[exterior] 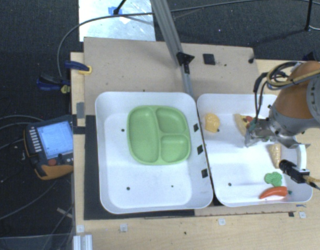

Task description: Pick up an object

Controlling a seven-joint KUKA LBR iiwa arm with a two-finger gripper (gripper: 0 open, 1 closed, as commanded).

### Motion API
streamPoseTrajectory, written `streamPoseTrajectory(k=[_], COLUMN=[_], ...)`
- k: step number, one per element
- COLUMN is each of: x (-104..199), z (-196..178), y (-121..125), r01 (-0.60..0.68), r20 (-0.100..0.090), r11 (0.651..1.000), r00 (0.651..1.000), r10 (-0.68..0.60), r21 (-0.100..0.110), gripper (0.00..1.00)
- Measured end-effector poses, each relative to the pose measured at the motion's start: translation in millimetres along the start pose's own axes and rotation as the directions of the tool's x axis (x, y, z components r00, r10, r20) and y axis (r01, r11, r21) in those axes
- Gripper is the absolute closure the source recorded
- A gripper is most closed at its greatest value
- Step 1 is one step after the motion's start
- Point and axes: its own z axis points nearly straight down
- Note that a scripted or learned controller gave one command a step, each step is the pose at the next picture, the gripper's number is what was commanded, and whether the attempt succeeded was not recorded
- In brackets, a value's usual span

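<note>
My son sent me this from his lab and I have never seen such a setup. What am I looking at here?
This is one camera fixed above a bench, looking down at a slant. The grey and orange shape at the right is a robot arm; its gripper is lowered into the right white bin, next to a pizza-slice-like toy. Whether it holds anything cannot be seen. That bin also has a yellow toy, a pale cone-like piece, a green toy and an orange-red one. The left white bin holds a green divided plate. The handheld screen device at far left is probably the arm's controller.
</note>
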Motion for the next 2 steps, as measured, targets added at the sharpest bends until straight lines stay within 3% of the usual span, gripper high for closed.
streamPoseTrajectory(k=[2], x=[-1.8], z=[-109.2], y=[1.5], r01=[0.003], r20=[0.001], r11=[1.000], r00=[1.000], r10=[-0.003], r21=[-0.005], gripper=[1.00])
